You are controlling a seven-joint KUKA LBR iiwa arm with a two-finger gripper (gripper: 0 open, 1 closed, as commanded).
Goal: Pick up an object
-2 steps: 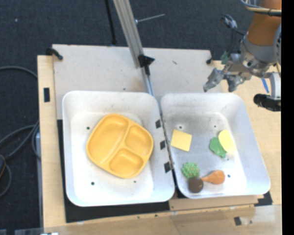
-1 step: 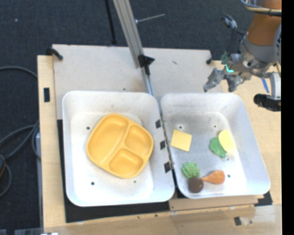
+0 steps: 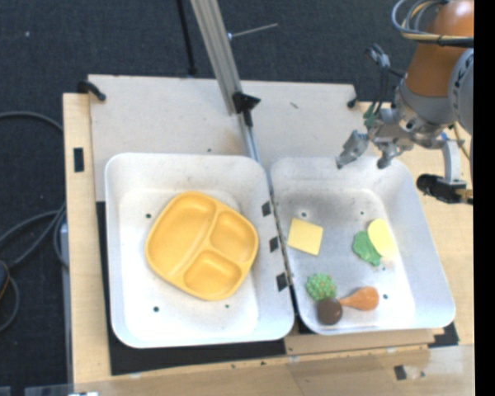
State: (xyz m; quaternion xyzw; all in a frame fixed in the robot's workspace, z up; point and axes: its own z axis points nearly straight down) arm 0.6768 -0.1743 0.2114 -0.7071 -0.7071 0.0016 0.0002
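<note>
Two fingers of the end effector (image 3: 365,155) look spread, seemingly holding nothing, above the right bin (image 3: 425,246).

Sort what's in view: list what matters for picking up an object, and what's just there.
For the job: gripper, open; yellow square; green piece; pale yellow piece; green broccoli; drumstick; right bin.

Just there: yellow divided plate; left bin; metal post.
</note>
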